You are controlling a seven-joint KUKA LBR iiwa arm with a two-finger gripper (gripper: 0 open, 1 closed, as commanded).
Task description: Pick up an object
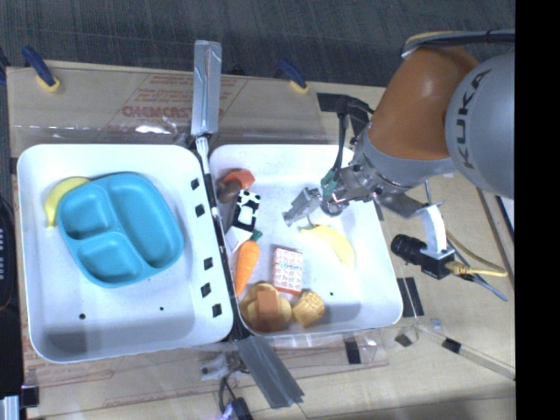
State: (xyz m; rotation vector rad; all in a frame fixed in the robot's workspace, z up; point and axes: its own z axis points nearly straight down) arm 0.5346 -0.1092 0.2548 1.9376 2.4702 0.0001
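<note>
1. Several items crowd the right bin; the end effector hovers spread and empty just above the pale banana.
2. Curved and smooth, the banana could roll from the fingers.
3. Descending off-centre risks nudging it toward the pink card.

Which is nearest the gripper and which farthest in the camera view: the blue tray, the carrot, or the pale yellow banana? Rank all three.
Measured from the gripper:
1. Pale yellow banana, just below it in the right bin.
2. Carrot, by that bin's left wall.
3. Blue tray, across in the left bin.
</note>
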